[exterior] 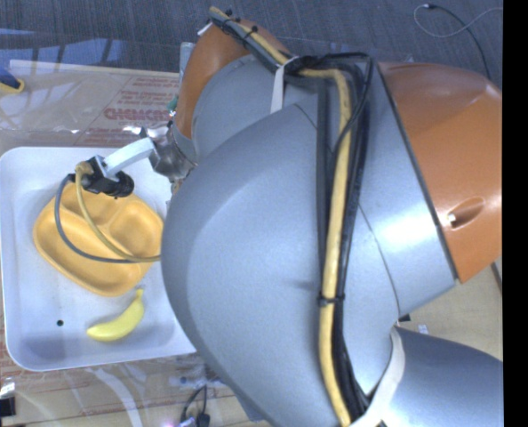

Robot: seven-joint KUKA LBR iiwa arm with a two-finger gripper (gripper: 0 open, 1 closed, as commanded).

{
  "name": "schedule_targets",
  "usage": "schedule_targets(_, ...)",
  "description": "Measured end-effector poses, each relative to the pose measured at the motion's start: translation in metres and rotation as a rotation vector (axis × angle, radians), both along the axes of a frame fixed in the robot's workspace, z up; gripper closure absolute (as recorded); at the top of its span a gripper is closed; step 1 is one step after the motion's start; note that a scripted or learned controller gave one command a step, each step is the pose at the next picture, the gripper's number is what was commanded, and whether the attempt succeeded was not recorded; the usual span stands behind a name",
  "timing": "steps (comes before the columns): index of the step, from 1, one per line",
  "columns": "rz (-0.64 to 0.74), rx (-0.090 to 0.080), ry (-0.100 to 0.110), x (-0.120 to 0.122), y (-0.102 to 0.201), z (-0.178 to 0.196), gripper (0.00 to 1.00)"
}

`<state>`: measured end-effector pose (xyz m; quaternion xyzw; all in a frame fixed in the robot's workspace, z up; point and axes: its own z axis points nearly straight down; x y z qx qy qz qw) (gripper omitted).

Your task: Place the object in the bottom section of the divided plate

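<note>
Reaching in from 3 o'clock, the grey arm (273, 265) is covering the middle and right of the view, its orange band (451, 176) sitting toward 2 o'clock. Beyond it, a dark grey carpeted floor (95, 7) is running along 12 o'clock. Below that the table (33, 118) is showing under a clear plastic sheet (131, 105) with reddish print.

At 9 o'clock a shallow white bin (15, 265) is resting on the table. A yellow divided plate (55, 234) is lying in the bin's middle, taking up much of its floor.

The banana (120, 320) is lying flat on the bin floor at 6 o'clock from the plate, outside all of its sections. Its upper tip is coming just beside the plate's rim, and I cannot tell whether the two are touching. Its long axis is running on a slant: the thin stem end is pointing toward 1 o'clock and the blunt end toward 8 o'clock, with the outer curve bowing toward 5 o'clock.

A small dark speck (60, 322) is sitting on the bin floor at 9 o'clock from the banana.

The pincer (169, 160) is hanging at 1 o'clock from the plate, well apart from the banana. I cannot tell whether it is wide or narrow.
</note>
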<state>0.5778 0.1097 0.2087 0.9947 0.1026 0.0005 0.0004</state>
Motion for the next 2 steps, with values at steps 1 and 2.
schedule_targets(1,0.015,-0.001,0.005,-0.006,0.068,-0.083,1.00)
schedule_targets(2,0.000,0.000,-0.001,0.005,0.107,-0.059,1.00)
